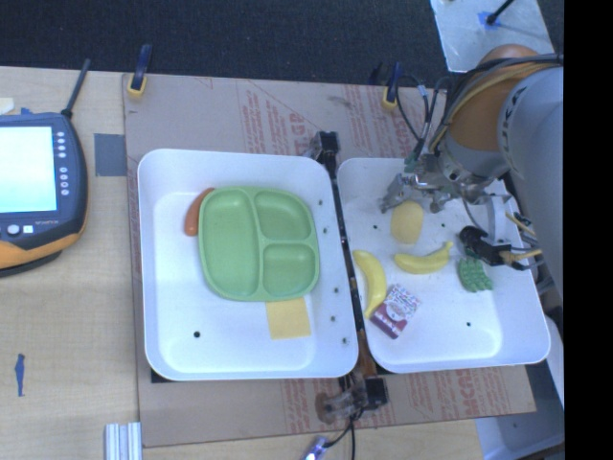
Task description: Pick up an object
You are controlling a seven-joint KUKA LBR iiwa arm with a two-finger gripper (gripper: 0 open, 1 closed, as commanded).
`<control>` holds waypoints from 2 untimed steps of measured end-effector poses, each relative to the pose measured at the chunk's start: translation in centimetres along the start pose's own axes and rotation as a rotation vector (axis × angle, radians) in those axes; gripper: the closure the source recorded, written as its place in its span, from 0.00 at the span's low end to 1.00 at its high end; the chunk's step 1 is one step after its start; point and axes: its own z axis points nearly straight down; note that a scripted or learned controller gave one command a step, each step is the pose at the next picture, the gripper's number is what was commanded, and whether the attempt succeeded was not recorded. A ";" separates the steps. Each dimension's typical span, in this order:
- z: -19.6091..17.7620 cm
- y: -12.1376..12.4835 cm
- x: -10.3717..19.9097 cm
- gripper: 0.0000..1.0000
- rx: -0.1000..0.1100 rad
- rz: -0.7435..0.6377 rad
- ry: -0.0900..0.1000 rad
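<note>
The jaws [410, 192] hang spread and empty — a yellow lemon [407, 222] sits just below them. Its round skin could slip out sideways on closing.

Little can be read here. Red printed lettering runs in rows over the brown cardboard sheet [278, 113] lying under the two bins, most plainly in the strip beyond the left bin [172, 257] and again along the edge nearest the camera, but the letters are too small and faint to make out. The small red-and-white packet [397, 310] in the right bin [498, 338] bears print, likewise illegible.
</note>
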 end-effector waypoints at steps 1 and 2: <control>0.0 0.0 -0.1 0.00 0.000 0.000 0.000; 0.0 -0.7 0.8 0.00 0.005 -0.002 0.002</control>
